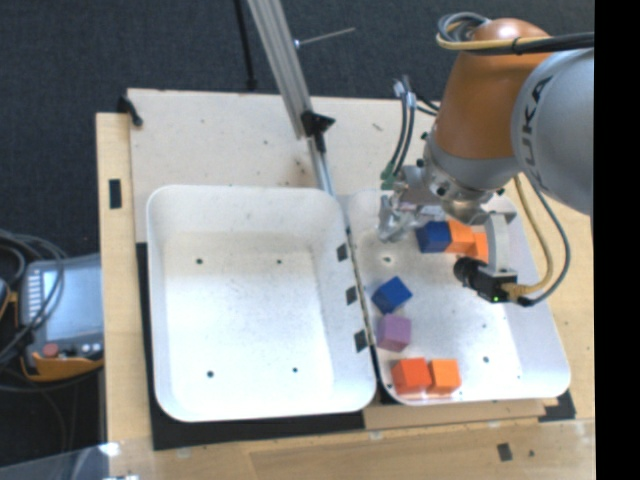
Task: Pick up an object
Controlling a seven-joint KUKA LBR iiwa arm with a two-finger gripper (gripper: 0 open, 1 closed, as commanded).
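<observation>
Gripper [432, 218] low at right bin's [535, 353] far edge; blue cube [433, 236] just beside it, orange block [466, 238] adjoining. Finger state indeterminable.

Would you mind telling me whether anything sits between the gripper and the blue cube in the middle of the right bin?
Nothing visible does: bare white bin floor separates the gripper from that blue cube.

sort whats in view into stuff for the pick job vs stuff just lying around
For the job: gripper, blue block, purple block, two orange blocks, blue and orange blocks under the wrist, right bin.

Lying about: left bin, metal pole.
</observation>
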